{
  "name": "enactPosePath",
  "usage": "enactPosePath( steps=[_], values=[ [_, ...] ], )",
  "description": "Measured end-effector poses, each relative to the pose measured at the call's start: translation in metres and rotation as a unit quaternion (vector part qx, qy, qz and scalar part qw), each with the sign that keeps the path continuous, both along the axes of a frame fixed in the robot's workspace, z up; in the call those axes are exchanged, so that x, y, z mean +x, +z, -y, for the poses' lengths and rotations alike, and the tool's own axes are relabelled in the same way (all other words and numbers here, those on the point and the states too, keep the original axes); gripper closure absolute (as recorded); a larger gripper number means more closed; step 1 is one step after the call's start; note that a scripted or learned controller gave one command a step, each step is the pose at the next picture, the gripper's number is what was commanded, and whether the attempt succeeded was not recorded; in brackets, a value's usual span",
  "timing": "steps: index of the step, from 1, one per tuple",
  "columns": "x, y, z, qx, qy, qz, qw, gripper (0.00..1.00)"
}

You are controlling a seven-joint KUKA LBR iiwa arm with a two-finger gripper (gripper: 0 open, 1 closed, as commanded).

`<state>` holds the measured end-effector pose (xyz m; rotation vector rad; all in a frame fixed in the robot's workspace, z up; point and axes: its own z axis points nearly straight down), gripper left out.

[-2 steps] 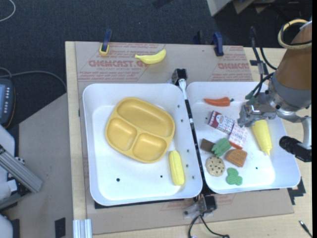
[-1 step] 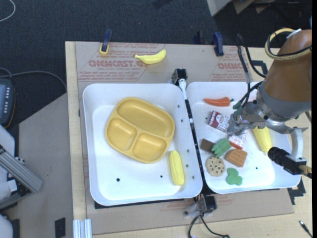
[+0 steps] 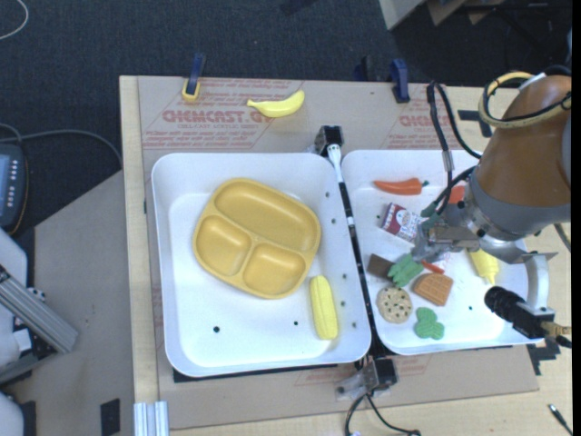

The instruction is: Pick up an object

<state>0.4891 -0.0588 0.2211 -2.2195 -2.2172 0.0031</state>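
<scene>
Gripper point(image 3: 434, 240) low in the right white bin point(image 3: 472, 334), over a green leafy toy point(image 3: 405, 270); grip state unclear. Around it: red-white packet point(image 3: 397, 219), orange waffle piece point(image 3: 434, 288), cookie point(image 3: 394, 304). Yellow divided plate point(image 3: 256, 237) in the left bin point(image 3: 182, 325).

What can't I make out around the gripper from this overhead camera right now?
- Gripper: too small and cluttered in the camera view to read its state.
- Green toy: touching it or not, unclear.
- Yellow item: partly covered by the arm.
- Right bin: far side hidden under the arm.
</scene>
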Motion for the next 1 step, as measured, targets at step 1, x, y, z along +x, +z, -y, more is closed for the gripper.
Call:
enactPosePath(
  steps=[1],
  values=[
    [-0.0002,0.0140,-0.0124,-0.0008,0.002,0.004,1.0000,1.00]
  ],
)
